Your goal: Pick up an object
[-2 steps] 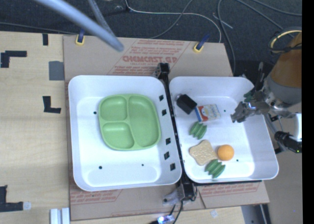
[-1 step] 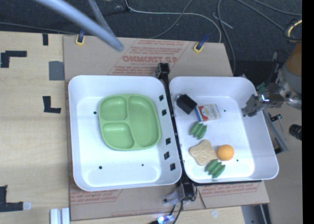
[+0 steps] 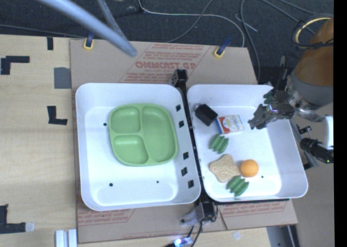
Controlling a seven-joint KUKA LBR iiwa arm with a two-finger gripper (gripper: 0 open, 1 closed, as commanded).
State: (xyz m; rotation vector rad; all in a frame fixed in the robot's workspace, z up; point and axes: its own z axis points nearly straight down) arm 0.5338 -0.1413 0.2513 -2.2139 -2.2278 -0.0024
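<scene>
The right bin point(image 3: 282, 181) holds a black block point(image 3: 206, 114), a small red, white and blue carton point(image 3: 230, 124), two green ridged pieces point(image 3: 219, 143) point(image 3: 237, 185), a tan bread-shaped piece point(image 3: 223, 168) and an orange ball point(image 3: 249, 168). My gripper point(image 3: 261, 119) hangs over the bin's right part, just right of the carton and apart from it. Its dark fingers point left and down, with nothing visible between them.
The left bin point(image 3: 92, 132) holds a green divided plate point(image 3: 143, 134). A black clamp strip point(image 3: 187, 132) runs between the bins. Cables point(image 3: 227, 7) trail across the dark floor behind the bench. The grey arm body point(image 3: 314, 78) stands at the right edge.
</scene>
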